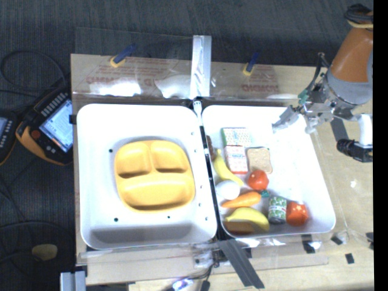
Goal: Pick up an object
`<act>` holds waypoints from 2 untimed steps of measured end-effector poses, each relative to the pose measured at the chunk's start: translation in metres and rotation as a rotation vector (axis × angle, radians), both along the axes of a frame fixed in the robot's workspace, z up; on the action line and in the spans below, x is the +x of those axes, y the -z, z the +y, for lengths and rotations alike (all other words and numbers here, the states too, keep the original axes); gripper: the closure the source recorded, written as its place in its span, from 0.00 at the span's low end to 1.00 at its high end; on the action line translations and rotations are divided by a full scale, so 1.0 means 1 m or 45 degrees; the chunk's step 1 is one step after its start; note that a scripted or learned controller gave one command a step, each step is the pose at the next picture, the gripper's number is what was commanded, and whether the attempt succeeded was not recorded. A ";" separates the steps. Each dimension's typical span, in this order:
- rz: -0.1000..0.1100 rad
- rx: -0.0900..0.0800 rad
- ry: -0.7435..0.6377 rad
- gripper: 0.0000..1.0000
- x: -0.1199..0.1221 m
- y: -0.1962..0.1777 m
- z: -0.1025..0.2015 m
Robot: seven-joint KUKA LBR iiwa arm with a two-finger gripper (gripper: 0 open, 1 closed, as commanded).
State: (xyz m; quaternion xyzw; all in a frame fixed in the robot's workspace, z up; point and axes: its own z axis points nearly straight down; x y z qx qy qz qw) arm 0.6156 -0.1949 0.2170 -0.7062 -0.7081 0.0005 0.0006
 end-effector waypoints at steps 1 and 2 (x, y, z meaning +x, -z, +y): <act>-0.009 -0.002 -0.035 0.00 0.000 0.120 0.017; -0.019 -0.003 -0.021 0.00 -0.086 0.125 0.045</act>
